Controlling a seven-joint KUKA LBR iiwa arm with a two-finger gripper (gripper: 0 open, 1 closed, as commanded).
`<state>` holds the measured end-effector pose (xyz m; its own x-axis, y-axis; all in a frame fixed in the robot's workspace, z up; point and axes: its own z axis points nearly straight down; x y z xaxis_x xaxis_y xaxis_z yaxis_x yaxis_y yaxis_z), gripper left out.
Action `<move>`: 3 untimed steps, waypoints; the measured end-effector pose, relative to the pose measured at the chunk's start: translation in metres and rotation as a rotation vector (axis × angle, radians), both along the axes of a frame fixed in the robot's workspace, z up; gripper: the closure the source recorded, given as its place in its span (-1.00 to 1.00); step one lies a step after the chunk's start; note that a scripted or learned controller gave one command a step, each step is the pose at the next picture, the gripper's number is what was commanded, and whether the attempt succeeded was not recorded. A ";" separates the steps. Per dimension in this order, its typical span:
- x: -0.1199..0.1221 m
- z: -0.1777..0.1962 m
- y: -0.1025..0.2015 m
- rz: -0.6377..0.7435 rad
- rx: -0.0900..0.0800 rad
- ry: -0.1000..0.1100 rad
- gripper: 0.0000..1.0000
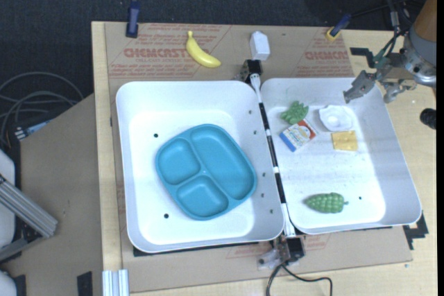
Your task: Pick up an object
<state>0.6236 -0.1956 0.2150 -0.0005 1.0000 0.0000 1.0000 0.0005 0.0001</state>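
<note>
Camera view shows the hand (372,87) spread wide, holding nothing, over the right bin's (388,170) far right corner.

— What am I seeing for finishes?
— I'm seeing the blue tray (205,170) at centre-left looking like smooth, glossy plastic, both white bins (139,149) showing a matt sheen, and the bench board (166,52) at upper left looking like printed brown cardboard.
</note>
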 end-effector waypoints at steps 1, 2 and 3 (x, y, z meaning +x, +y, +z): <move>-0.008 -0.033 0.067 0.001 0.002 0.002 -1.00; 0.032 -0.111 0.103 0.001 0.001 0.002 -1.00; 0.043 -0.130 0.104 0.001 0.000 -0.001 -1.00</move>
<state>0.6665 -0.0919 0.0845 -0.0017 1.0000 -0.0004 1.0000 0.0017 0.0007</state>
